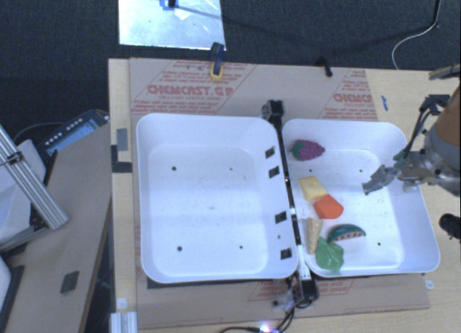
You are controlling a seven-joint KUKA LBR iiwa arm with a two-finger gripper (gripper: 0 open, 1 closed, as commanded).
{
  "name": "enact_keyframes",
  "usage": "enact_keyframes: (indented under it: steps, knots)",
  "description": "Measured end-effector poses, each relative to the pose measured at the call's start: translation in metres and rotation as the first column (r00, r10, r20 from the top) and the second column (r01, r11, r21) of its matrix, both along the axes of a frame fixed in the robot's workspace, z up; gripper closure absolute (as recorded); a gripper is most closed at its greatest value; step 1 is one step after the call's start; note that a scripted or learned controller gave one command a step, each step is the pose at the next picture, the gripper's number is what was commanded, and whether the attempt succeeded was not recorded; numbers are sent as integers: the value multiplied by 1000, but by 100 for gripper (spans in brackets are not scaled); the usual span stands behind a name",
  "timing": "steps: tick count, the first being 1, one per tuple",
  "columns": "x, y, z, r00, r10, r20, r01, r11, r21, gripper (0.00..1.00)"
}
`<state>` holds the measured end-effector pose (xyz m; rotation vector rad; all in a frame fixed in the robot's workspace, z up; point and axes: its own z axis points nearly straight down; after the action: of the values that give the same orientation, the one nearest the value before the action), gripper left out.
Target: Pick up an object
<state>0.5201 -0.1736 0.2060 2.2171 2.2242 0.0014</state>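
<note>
We see even, bright overhead light, glare on the metal sheet (171, 6) at upper left, soft focus throughout.

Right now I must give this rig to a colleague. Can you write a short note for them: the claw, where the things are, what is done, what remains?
Claw: over the right bin, near its right side, holding nothing that can be seen.
Things: all lie along the right bin's left side. Purple grapes at the far end, then yellow block, orange piece, cone, watermelon slice and green leaf at the near end.
Done: nothing lifted.
Left: choose one thing, move the claw left to it, grasp, lift.
</note>
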Motion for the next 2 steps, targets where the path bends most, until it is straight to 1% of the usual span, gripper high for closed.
enact_keyframes:
  steps: [1,2]
  knots:
    - [-7,79,-21,1000,8,-2,-8,1000,3,0]
    - [-4,87,-93,1000,0,-6,0,1000,2,0]
